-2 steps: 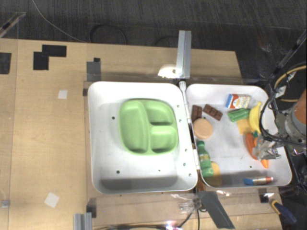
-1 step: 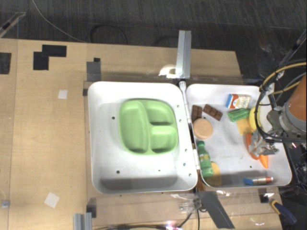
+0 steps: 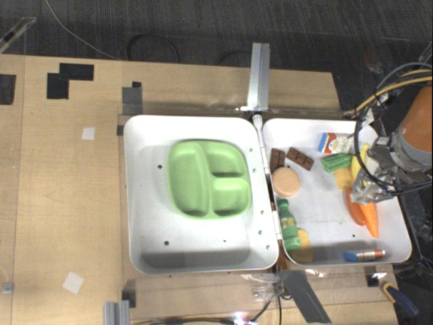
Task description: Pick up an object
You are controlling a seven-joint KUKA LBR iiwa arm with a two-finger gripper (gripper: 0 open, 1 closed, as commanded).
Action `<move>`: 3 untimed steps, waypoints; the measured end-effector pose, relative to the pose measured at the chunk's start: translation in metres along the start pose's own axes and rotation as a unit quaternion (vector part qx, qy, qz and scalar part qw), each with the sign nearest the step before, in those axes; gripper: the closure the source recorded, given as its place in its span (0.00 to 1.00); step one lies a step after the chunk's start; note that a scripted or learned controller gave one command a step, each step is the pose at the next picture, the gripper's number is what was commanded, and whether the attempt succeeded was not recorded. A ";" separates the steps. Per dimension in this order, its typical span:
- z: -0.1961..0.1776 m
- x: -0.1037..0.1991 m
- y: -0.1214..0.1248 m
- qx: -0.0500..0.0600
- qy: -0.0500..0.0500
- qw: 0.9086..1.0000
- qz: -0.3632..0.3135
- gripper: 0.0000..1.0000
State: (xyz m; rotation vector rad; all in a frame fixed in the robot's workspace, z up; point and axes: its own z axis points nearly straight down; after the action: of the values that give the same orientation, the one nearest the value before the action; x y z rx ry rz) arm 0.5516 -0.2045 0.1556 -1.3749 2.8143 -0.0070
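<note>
My gripper point(image 3: 367, 189) hangs low over the right side of the right bin point(image 3: 318, 202), directly above the top end of an orange carrot point(image 3: 367, 218). Wrist and cables cover its tip. Just left of it lie a yellow piece point(image 3: 345, 177) and a green piece point(image 3: 336, 161). A small red, white and blue carton point(image 3: 333, 142) sits at the back. Two brown chocolate pieces point(image 3: 300, 158) and a tan round cookie point(image 3: 285, 180) lie near the bin's left wall. A green bottle point(image 3: 289, 223) lies along that wall. A blue and red marker point(image 3: 364, 255) rests at the front.
The left bin point(image 3: 145, 215) holds a green divided plate point(image 3: 206, 178) in its middle. A metal post point(image 3: 260, 73) stands behind the divider between the bins. The arm's grey body with its orange band point(image 3: 416, 131) and cables overhang the right bin's right edge.
</note>
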 end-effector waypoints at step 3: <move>0.064 0.037 0.045 0.006 -0.002 0.995 -0.102 0.00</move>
State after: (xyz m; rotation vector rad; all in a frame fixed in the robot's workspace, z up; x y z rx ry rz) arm 0.4940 -0.2054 0.0910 -1.6495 2.6535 -0.0235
